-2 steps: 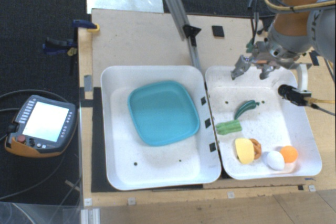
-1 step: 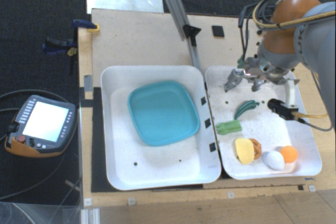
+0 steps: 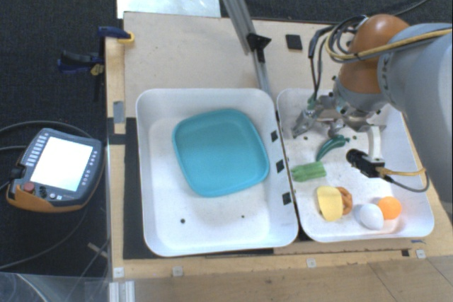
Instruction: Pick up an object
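Curved green piece (image 3: 330, 147): lies in the right bin (image 3: 417, 173), long axis slanting from near-left up to far-right.
Gripper (image 3: 311, 121): hangs just to the far-left of that piece, pointing left; whether it is spread or closed I cannot tell.
Next nearest: light green block (image 3: 308, 171), toward the near side.
Near edge cluster: yellow block (image 3: 328, 202), white egg (image 3: 369, 216), orange ball (image 3: 389, 208).
Left bin (image 3: 159, 223): holds a teal plate (image 3: 219, 151).

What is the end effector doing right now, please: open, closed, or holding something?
End effector: over the right bin, above the green items; whether it is open, closed, or holding anything cannot be told from this view.
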Robot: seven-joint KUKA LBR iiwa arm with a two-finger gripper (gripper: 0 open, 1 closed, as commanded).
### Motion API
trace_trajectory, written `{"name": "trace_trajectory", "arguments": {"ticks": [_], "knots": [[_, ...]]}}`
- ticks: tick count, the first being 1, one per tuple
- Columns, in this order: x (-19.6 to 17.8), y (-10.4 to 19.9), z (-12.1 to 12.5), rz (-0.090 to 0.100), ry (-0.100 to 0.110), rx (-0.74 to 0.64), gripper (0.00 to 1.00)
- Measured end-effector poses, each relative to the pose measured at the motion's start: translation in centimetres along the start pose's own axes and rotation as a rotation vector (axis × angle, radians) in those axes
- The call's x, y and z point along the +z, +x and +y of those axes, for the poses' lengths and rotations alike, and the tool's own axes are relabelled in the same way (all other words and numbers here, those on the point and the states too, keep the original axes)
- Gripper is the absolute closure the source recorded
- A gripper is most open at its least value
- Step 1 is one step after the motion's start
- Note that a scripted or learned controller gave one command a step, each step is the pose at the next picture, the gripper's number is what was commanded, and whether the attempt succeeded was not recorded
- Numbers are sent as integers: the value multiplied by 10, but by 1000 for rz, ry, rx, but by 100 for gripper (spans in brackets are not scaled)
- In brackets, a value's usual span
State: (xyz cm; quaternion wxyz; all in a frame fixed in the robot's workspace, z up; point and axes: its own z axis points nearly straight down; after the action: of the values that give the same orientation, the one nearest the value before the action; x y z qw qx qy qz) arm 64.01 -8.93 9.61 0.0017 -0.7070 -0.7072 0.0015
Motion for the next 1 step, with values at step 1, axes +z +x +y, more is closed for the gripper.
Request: {"name": "trace_trajectory", "arguments": {"ticks": [1], "knots": [[-14,0,2,0,-7,1,100]]}}
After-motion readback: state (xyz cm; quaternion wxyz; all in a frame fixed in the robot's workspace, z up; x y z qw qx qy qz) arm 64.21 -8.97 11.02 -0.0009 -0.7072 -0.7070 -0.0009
